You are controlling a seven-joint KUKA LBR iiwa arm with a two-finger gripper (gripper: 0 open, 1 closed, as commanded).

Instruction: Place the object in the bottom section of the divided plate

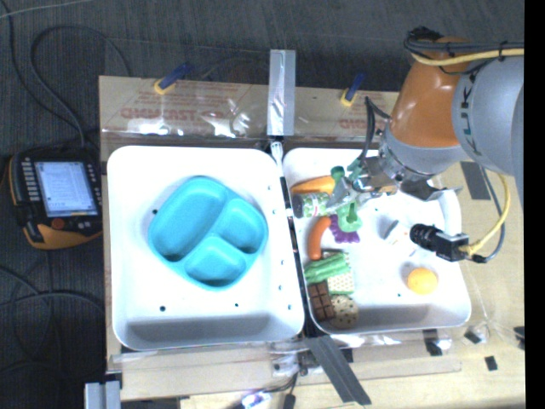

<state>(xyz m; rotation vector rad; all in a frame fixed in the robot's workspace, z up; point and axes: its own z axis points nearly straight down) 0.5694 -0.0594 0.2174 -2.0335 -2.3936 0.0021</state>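
Hovering over the right bin (451,313), just right of the purple toy (348,221) among play food, well right of the blue divided plate (209,231); gripper (362,181) state impossible to tell; likely light, stiff plastic, best pinched across its middle.

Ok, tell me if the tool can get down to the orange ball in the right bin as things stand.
Probably yes. The orange ball lies alone on bare bin floor near the right bin's front corner, apart from the toy food pile. The tool hangs over that pile, so the arm must shift first.
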